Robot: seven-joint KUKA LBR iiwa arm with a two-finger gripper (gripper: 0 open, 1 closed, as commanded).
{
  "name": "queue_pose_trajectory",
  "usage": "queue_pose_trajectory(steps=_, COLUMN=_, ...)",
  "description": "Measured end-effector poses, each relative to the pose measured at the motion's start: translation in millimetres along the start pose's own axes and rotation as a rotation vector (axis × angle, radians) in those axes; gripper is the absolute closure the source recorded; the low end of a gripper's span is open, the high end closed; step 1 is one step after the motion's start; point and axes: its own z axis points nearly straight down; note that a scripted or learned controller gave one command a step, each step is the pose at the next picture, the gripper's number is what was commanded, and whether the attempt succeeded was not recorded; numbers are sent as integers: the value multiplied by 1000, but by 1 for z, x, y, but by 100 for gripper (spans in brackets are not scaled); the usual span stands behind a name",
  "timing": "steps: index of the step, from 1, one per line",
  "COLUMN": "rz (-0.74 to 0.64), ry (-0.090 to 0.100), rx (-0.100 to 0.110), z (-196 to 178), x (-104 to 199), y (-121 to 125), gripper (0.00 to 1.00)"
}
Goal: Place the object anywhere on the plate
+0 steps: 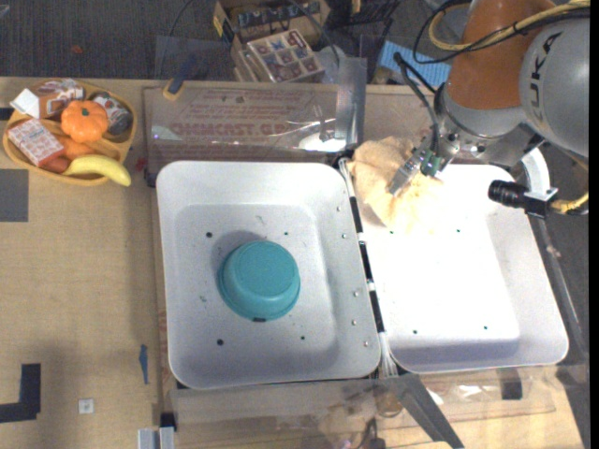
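A round teal plate (260, 280) lies in the middle of the left white bin (187, 204). A pale cream, soft-looking object (382, 183) lies crumpled in the far left corner of the right white bin (468, 288), partly draped over the rim between the bins. My gripper (410, 173) is right over the cream object's right side, its tip down at the object's surface. The grey arm with its orange band (501, 26) comes in from the upper right.
A clear plastic sheet (253, 120) leans behind the left bin. At the far left of the bench a yellow bowl (65, 134) holds toy fruit and small boxes. A black cable connector (510, 193) sticks out over the right bin's far edge.
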Motion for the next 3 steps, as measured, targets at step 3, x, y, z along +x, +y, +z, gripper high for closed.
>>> queue_pose_trajectory(steps=3, rz=-796, ry=6, rx=-4, z=-33, x=79, y=77, gripper=100)
